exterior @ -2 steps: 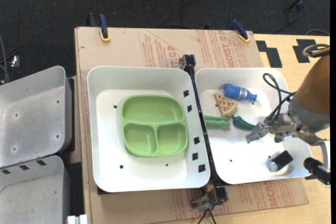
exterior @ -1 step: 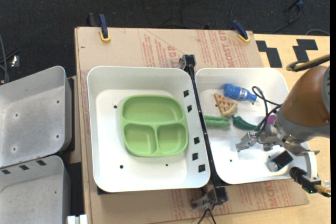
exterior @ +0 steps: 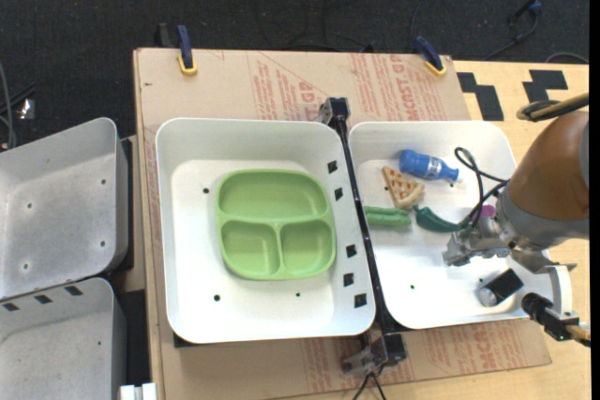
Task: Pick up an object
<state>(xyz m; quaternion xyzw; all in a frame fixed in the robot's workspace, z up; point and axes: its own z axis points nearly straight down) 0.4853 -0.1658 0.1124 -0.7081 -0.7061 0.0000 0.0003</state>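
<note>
Left bin (exterior: 178, 229): green divided plate (exterior: 277, 223) sitting flat in the middle, three compartments, nothing in them.

Right bin (exterior: 394, 309): green pod-shaped piece (exterior: 388, 217) by the divider, tan waffle-pattern wedge (exterior: 403, 186) just above it, blue bottle (exterior: 427, 166) on its side at the far end, darker green curved piece (exterior: 436, 220) just right of the pod. All candidate objects, all resting on the bin floor, none lifted.

Gripper (exterior: 466, 250) low over the right bin, just right of the dark green piece. Nothing visibly pinched. Spread vs. pressed together: cannot tell, wrist hardware blocks it.

Risks, judged: closing on air beside the dark green piece; curved shape slipping out sideways; nudging the pod into the wedge; black cable (exterior: 473, 173) snagging near the bottle.

Writing: red print on the cardboard base (exterior: 281, 84), upside down, not readable with confidence. No brand legible on the bottle.
</note>
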